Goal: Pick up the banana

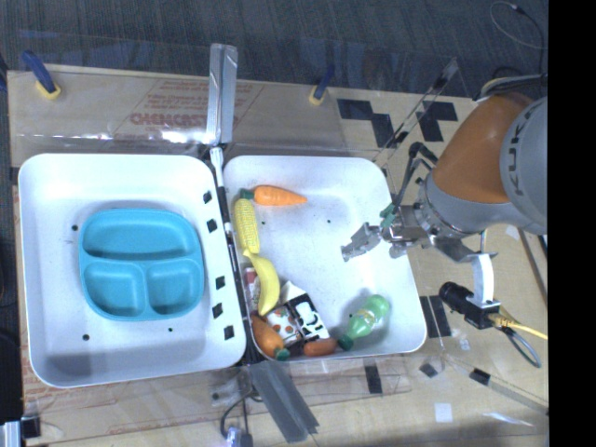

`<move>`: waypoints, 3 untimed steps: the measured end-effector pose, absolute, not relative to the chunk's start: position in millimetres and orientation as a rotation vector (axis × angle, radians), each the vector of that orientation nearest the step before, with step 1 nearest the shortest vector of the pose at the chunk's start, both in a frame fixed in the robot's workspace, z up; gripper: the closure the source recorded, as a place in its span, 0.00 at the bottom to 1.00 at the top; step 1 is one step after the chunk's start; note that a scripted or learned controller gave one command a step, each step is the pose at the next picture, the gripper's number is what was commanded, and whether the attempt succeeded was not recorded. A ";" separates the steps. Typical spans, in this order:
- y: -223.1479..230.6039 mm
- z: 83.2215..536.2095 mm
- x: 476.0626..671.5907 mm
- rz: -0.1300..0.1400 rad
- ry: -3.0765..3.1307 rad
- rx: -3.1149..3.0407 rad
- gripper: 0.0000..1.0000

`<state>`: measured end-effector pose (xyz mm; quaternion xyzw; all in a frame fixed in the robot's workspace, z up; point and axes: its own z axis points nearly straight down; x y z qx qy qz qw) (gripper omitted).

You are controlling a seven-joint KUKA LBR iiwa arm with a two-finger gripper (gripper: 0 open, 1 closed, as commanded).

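- The banana (267,285) lies in the right bin (372,180), close against its left wall, pointing roughly up and down the view.
- The pincer (358,245) hangs over the middle-right of that bin, well apart from the banana; whether it is spread or pressed together I cannot tell, and nothing visible sits in it.
- Main risk, as I judge it: the banana is tight to the bin wall, so one side of the pincer may strike the wall or the divider (222,147) and the grip may slide off the curved skin.
- The corn cob (246,225) touches or nearly touches the banana's upper end; a descent aimed a little high could seize the corn instead.
- At the banana's lower end sits a crowd: a black-and-white box (307,318) and an orange fruit (267,337) just beside it. A low aim could nudge or snag these.
- The carrot (278,196) and the green bottle (365,318) lie clear of the likely path.
- The left bin (56,343) holds a blue tray (142,262), out of the way.
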<state>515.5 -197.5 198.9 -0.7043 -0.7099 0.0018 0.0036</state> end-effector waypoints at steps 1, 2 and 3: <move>-114.6 108.3 520.7 0.007 -2.222 -2.210 0.00; -97.0 94.7 509.8 -0.005 -2.053 -2.388 0.00; -96.1 94.0 532.7 -0.002 -2.095 -2.345 0.00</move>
